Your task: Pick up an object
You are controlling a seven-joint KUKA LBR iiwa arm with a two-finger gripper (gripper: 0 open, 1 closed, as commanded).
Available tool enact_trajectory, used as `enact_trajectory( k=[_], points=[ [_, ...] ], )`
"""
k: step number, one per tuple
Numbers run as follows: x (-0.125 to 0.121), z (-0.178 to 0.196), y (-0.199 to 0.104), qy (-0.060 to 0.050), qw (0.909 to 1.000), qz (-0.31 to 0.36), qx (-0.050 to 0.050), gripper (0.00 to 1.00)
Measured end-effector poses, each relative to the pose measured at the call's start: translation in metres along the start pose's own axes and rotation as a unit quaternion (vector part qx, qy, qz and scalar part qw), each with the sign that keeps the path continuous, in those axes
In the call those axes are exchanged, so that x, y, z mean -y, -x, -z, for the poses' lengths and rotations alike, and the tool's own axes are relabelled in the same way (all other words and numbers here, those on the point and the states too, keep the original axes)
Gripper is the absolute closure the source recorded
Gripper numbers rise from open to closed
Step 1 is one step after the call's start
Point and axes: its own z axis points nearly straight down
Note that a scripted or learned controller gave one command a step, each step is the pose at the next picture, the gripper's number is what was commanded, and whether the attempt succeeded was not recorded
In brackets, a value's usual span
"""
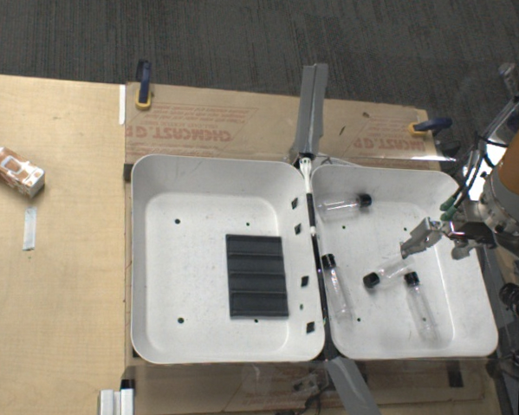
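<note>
Pincer (427, 237) hangs over the right shallow white plastic bin (469, 343), near its right wall; how far it is open I cannot tell, and nothing shows in its grip. Four clear plastic tubes with black caps lie in that bin: one near the back (345, 203), one along the left wall (334, 282), two mid-bin (388, 274) (421, 304). A ribbed black rectangular block (257, 277) lies in the left white bin (149, 327).

A robotics lab: two white bins (144, 266) clamped on a cardboard-covered bench (203, 126), grey carpet (208, 26) beyond.
</note>
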Motion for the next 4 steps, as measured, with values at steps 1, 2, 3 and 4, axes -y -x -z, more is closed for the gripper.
enact_trajectory(
  k=[1, 2, 3, 4],
  points=[
    [-0.015, -0.144, 0.070, 0.000, 0.9998, 0.019, 0.000, 0.00],
    [-0.051, -0.185, 0.034, 0.002, 0.9983, 0.058, 0.000, 0.00],
    [-0.051, -0.176, 0.036, 0.002, 0.9984, 0.056, 0.000, 1.00],
    [-0.042, -0.067, -0.006, 0.002, 0.9926, 0.121, 0.000, 1.00]
  ],
)
